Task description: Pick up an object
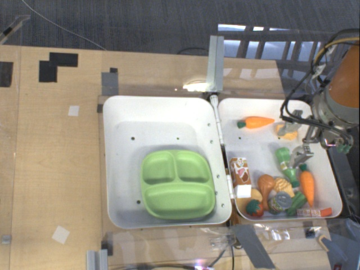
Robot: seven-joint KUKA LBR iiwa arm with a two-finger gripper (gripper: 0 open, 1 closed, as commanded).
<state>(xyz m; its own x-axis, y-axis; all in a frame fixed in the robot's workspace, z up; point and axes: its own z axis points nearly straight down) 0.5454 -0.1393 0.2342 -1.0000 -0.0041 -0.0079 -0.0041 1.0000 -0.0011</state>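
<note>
You see the grey arm with its orange band come in from the right, and its two-finger gripper (pixel 301 156) hangs low over the right shallow white bin (pixel 228 122). The fingers appear slightly apart, and their tips sit at the upper end of a green plastic bottle-shaped toy (pixel 286 163); I cannot tell whether they really pinch it or only touch it, so do not count it as held. I judge this green toy as the target, because the gripper is lined up directly on it.

This toy lies in the right half of the bin, and it is crowded. An orange plastic carrot (pixel 307 187) lies just beside it on the right, and below it there is a heap: a brown toy drumstick (pixel 266 183), a round grey tin lid (pixel 279 202), a small red and green fruit (pixel 255 208) and a dark green piece (pixel 297 201). These may shift when the toy is lifted.

Farther up you find a 2nd orange carrot with green tip (pixel 257 122) and a pale yellow piece (pixel 287 131), well apart from the fingers. A small brown and white carton (pixel 241 175) lies along the bin's left wall.

The left white bin (pixel 118 151) holds 1 light green divided plate with 3 compartments (pixel 177 183), far from the action.
</note>
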